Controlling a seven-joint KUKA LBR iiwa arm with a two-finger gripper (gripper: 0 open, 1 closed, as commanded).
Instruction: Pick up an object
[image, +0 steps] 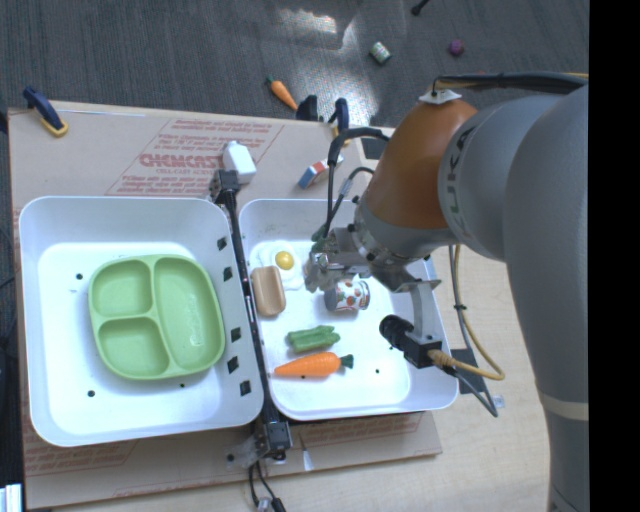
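Cardboard sheet (130, 140) under both bins: red print, upside down, large word partly legible as "CHEMCAS…", smaller lines too fine to read.

Left bin (40, 400): green divided plate (155, 317), three compartments, near centre, open white floor all round it.

Right bin (425, 395): toy food scattered over its floor.
- Fried egg (283, 262), upper left corner, close to the left wall.
- Bread roll (267, 291), tan, long axis running top to bottom, just beside the left wall.
- Small cup (348, 295), white with red markings, mid-bin, directly below the gripper (330, 270); pattern too small to read.
- Green bean pod (312, 337), long axis left to right, slightly tilted.
- Carrot (310, 367), orange, long axis left to right, green top at right, pointed tip at left, just below the pod; bare floor between it and the near wall.

Arm (500, 190): grey with orange band, entering from the right, covering the bin's upper right part. Jaw state: cannot tell, wrist body hiding them.

Clear floor in right bin: lower right corner and bottom strip.

Off bench, on dark floor: small orange piece (283, 93), few tiny bits.
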